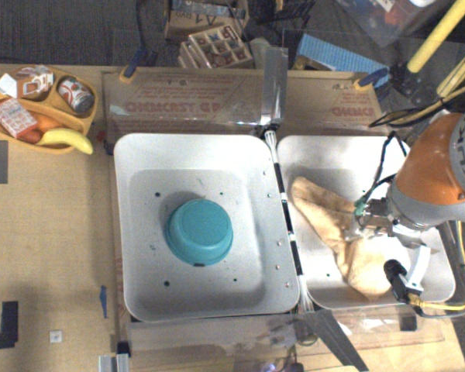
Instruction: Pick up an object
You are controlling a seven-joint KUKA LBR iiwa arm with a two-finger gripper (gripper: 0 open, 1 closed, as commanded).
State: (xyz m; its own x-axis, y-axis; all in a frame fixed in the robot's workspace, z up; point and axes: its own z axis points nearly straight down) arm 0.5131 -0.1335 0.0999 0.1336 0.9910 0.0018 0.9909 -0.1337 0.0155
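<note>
A tan cloth (pixel 333 223) lies crumpled across the right bin (pixel 310 157), running from its left side down to the front right. My gripper (pixel 362 225) is lowered onto the cloth's right part, under the orange-banded wrist (pixel 434 173). A teal bowl (pixel 201 231) sits upside down in the middle of the left bin (pixel 139 169).
A metal divider (pixel 283 208) separates the two bins. A yellow tray (pixel 39 122) with a banana and packaged food sits at the bench's far left. Cardboard panels (pixel 194 103) stand behind the bins. Cables hang by the arm at right.
</note>
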